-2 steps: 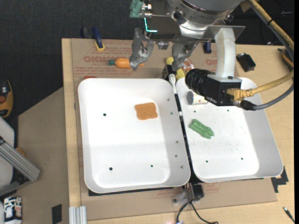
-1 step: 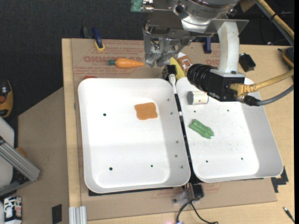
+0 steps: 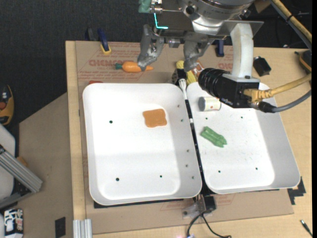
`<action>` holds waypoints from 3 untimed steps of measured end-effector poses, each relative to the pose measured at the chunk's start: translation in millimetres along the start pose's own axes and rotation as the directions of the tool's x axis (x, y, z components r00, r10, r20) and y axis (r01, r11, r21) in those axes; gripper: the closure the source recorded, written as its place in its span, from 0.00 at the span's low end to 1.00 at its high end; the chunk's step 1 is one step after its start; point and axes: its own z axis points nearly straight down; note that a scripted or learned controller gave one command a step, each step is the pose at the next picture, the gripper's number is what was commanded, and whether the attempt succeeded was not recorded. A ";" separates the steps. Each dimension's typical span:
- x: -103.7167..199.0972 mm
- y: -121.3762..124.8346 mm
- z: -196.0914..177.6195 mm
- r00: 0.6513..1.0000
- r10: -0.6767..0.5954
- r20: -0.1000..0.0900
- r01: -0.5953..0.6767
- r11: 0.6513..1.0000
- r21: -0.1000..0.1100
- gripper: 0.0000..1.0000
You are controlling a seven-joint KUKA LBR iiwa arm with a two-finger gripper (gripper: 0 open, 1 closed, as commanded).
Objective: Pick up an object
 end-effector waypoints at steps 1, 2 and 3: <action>0.7 0.4 -11.0 1.000 -0.001 -0.002 0.001 1.000 -0.004 1.00; 0.7 0.4 -10.5 1.000 -0.001 -0.001 0.001 1.000 -0.003 0.00; 1.4 0.8 -21.4 1.000 -0.002 -0.003 0.002 1.000 -0.007 1.00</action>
